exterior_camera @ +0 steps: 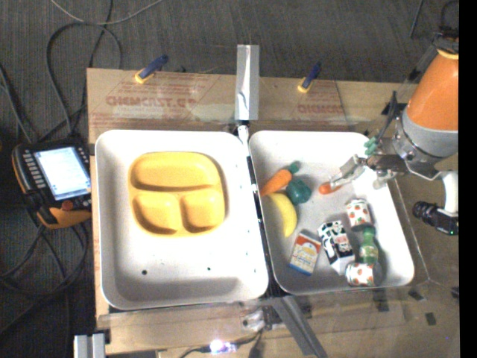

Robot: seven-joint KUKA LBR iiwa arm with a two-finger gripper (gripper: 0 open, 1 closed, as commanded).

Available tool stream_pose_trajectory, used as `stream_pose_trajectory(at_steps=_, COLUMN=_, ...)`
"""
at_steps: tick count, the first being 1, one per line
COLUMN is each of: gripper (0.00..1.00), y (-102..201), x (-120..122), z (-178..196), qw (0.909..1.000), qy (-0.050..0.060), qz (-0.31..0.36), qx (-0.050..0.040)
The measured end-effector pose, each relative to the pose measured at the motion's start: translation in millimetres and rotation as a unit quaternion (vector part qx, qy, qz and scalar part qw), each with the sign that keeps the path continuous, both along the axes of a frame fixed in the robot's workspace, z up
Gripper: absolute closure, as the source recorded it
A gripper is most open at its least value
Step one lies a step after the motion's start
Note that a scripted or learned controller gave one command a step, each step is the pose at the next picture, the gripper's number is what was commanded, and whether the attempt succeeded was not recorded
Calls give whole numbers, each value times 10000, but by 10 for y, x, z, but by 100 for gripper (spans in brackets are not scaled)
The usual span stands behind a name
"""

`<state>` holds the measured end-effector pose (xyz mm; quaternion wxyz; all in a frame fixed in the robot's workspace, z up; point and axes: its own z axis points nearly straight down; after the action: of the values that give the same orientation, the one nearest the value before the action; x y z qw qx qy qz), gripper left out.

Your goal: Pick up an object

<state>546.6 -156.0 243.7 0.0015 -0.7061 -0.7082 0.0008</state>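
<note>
End effector above curved smooth banana.

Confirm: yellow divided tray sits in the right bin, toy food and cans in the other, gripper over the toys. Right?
Not quite. The camera view shows the yellow divided tray in the left bin, not the right. The rest stands: the banana, carrot and cans lie in the right bin, with the gripper over them.
</note>
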Motion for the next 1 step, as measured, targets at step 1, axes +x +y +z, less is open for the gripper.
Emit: stream_pose_trajectory(at_steps=1, gripper=0, y=-425, x=548, z=-925, qw=9991, qy=3, qz=-412, qx=-20)
